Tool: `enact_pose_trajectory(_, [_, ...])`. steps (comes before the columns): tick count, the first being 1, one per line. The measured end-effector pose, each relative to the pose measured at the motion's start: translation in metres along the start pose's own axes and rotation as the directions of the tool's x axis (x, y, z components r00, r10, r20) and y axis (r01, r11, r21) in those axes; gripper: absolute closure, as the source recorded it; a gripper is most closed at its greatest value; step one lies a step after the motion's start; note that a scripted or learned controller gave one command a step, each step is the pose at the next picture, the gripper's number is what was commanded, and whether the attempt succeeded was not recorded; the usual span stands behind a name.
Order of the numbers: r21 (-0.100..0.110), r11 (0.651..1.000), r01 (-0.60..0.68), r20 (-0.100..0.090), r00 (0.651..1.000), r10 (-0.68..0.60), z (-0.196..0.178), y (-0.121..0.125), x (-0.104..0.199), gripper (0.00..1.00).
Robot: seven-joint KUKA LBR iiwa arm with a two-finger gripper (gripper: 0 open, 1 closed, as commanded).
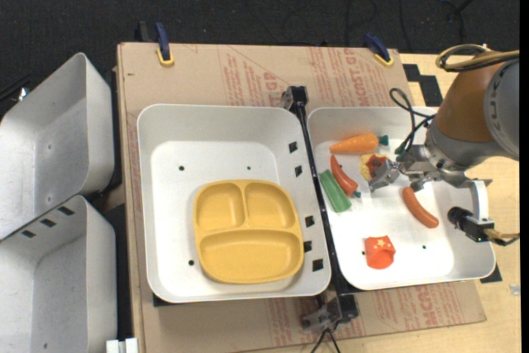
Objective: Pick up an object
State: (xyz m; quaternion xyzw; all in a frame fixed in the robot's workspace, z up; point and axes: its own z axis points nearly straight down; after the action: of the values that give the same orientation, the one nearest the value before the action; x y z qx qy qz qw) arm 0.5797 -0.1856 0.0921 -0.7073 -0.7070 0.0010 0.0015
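My gripper (pixel 387 174) reaches in from the right and hangs low over the middle of the right bin (pixel 438 269). Its tip is right at a small yellow and dark object (pixel 370 167), though contact cannot be made out. An orange carrot (pixel 355 145) lies just behind it. A red sausage-like piece (pixel 344 177) and a green stick (pixel 335 191) lie to its left by the bin wall. An orange-red sausage (pixel 421 207) rests below the gripper, and a red-orange chunk (pixel 378 252) sits near the front.
The left bin (pixel 165 169) holds a yellow divided plate (pixel 248 231). A black divider (pixel 312 178) runs between the bins. A black connector on the arm (pixel 468 224) hangs over the right bin's right side. Two tilted white bins (pixel 50 145) stand at the far left.
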Motion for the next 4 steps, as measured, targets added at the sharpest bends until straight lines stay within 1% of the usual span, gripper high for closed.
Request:
enact_pose_trajectory(1, [-0.005,1.000,0.000,0.002,1.000,0.000,-0.013,0.001,-0.001,1.00])
enact_pose_trajectory(2, [-0.007,1.000,0.002,0.002,1.000,-0.002,-0.057,0.000,0.005,1.00])
enact_pose_trajectory(3, [-0.010,1.000,0.003,0.003,1.000,-0.003,-0.120,0.006,0.003,1.00])
enact_pose_trajectory(4, [-0.011,1.000,0.003,0.004,1.000,-0.003,-0.174,0.007,0.002,1.00])
